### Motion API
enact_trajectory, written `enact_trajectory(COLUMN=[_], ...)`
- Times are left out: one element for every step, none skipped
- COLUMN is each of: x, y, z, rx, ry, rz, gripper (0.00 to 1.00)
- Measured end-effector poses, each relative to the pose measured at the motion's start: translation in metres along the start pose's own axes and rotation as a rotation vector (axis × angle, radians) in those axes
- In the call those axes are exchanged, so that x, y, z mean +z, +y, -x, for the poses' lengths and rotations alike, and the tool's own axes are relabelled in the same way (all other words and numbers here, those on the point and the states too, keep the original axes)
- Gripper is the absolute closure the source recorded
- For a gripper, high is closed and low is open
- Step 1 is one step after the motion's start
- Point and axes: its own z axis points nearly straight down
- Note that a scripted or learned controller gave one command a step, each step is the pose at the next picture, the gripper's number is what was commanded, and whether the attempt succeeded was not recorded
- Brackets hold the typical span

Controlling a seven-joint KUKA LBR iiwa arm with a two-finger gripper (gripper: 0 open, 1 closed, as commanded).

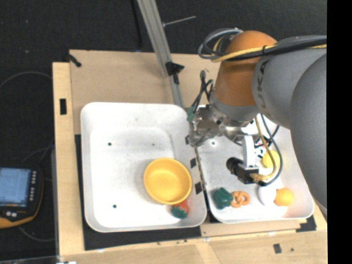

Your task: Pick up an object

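Over top-left of right bin [217,166], close by the divide between the 2 bins: gripper [199,130], spread or pressed together can't tell. Along that bin's front edge, well apart from gripper: green toy [222,198], pretzel [240,198], lemon [283,197]. Left bin [121,142]: yellow bowl [168,180], strawberry [180,209] just beside its front rim.

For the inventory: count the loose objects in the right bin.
3: a green piece at its lower left, an orange pretzel beside it, a yellow ball farther right. The arm may hide more.
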Motion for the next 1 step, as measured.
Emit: enact_trajectory(x=[-0.0107], y=[0.0047], z=[-0.0562], rx=[-0.005], ry=[0.002], rz=[0.0], gripper=[1.0])
